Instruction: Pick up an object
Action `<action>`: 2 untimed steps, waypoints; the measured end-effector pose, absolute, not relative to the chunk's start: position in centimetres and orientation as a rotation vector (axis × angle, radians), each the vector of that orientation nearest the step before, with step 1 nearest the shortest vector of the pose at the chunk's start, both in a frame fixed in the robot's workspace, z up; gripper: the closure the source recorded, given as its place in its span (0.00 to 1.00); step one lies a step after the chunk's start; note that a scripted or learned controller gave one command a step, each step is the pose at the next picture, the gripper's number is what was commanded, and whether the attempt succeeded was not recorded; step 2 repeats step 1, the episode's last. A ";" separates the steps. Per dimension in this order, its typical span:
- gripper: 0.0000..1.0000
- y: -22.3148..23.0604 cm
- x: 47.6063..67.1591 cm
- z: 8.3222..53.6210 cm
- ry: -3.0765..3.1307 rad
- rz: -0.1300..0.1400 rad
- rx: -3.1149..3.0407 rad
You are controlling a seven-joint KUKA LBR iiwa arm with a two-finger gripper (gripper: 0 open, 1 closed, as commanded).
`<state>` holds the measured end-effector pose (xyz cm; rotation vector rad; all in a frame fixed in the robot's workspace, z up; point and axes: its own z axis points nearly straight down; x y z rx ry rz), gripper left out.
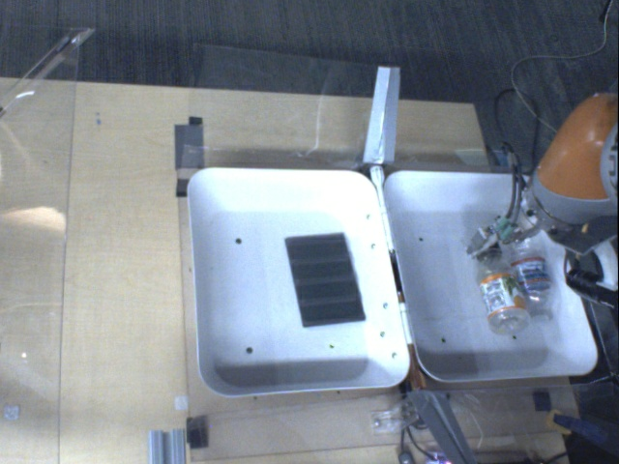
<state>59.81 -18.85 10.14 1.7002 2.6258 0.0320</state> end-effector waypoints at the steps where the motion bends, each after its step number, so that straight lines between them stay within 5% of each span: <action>1: 1.00 -11.5 63.2 18.6 2.636 0.007 1.696; 2: 1.00 -11.5 63.2 18.6 2.636 0.007 1.696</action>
